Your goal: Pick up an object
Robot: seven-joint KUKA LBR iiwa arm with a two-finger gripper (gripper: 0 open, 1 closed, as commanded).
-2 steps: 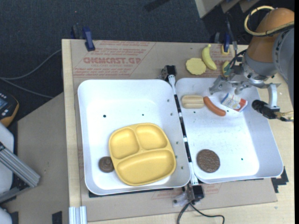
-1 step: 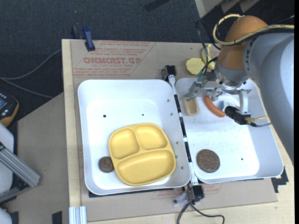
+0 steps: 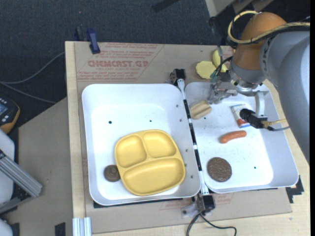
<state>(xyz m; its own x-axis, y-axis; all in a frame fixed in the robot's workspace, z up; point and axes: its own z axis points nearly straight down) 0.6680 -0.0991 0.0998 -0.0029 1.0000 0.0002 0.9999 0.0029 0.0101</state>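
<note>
My gripper (image 3: 218,94) hangs low over the far left part of the right bin (image 3: 275,168). Just below and left of it, a tan block (image 3: 200,110) lies against the divider. An orange sausage (image 3: 232,136) rests in the middle of that bin, and a brown round cookie (image 3: 219,169) lies nearer the front. A small white and red tube (image 3: 238,113) sits right of the gripper. I see nothing held in the gripper.
The left bin (image 3: 98,107) holds a yellow divided plate (image 3: 149,161) and a small brown round piece (image 3: 112,173) at its front left. Two yellow items (image 3: 205,69) lie on the bench behind the right bin. A blue clip (image 3: 92,41) sits at the board's far left.
</note>
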